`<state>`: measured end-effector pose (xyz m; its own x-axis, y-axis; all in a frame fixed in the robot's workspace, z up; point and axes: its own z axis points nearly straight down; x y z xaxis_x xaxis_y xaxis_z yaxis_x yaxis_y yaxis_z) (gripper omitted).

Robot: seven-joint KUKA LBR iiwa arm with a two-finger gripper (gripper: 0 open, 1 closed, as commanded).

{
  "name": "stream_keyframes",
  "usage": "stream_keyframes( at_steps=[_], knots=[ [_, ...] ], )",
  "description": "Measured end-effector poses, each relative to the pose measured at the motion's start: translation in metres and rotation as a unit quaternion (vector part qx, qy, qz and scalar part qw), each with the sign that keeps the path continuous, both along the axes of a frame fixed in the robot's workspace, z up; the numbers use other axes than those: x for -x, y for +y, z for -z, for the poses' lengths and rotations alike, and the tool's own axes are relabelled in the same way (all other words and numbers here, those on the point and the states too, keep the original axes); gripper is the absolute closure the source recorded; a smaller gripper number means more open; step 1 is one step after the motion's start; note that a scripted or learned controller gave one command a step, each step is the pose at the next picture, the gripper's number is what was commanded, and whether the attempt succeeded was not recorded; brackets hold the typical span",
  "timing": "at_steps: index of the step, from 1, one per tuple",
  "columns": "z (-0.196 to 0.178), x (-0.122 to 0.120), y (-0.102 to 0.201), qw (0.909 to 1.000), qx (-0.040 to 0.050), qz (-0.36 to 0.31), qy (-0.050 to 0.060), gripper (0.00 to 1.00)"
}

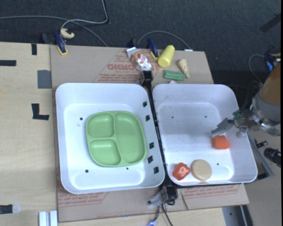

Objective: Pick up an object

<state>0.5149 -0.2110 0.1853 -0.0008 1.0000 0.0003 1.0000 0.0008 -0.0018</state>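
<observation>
Both white bins [66, 140] look like smooth, faintly glossy plastic, as does the matt green divided plate [116, 138]. They rest on brown cardboard [92, 67] over pale wood-grain bench [14, 145]; the gripper [225, 126] seems dull grey metal.

dark carpet floor [188, 8], wood bench [19, 140] w/ cardboard sheet [99, 65]

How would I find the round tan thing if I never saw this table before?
Look in the right white bin, at its near edge. The round tan bun-shaped object lies there, beside a red lumpy object. It is the pale, smooth one; the orange block lies farther back, by the gripper.
</observation>
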Motion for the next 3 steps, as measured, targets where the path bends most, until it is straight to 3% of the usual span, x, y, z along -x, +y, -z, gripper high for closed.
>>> stream_keyframes(
  at_steps=[1,2,3],
  knots=[
    [0.098,-0.022,-0.012,1.0000,0.0007,0.000,-0.003,0.00],
    [0.088,-0.022,-0.013,1.0000,0.0027,0.000,-0.005,1.00],
    [0.099,-0.072,0.059,1.0000,0.0001,-0.001,-0.004,1.00]
  ],
)
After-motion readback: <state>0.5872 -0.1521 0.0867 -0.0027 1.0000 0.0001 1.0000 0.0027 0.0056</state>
